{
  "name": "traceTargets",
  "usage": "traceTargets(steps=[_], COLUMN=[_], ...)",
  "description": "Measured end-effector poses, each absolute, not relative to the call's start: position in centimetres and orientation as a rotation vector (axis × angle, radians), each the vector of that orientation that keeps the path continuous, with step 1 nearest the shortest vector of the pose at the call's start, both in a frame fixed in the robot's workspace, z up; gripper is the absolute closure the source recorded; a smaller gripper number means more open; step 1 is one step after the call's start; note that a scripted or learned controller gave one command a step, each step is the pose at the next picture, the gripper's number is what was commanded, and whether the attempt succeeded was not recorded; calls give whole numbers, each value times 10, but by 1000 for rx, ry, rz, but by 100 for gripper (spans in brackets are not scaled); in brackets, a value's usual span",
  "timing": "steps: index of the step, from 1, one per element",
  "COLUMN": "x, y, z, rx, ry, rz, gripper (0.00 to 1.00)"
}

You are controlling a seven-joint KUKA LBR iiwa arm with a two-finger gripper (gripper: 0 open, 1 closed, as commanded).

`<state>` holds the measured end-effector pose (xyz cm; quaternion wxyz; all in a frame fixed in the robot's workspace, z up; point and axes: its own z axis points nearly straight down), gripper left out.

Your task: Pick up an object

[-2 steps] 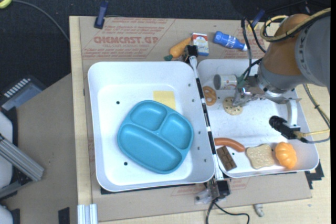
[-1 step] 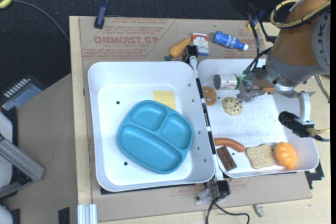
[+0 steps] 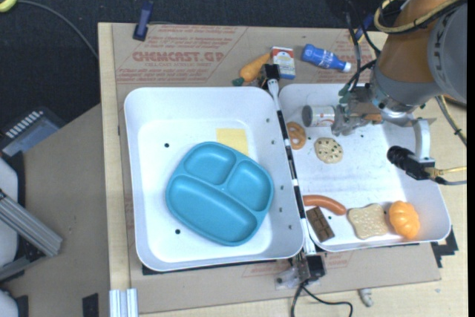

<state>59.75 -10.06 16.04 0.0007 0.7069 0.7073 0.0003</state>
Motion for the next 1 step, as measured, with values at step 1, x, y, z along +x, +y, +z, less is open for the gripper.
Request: traceTargets(steps=[1], x=[598], y=[-101], z=[161], rx=[2220], ry=[2221], rz=[1], gripper=[0])
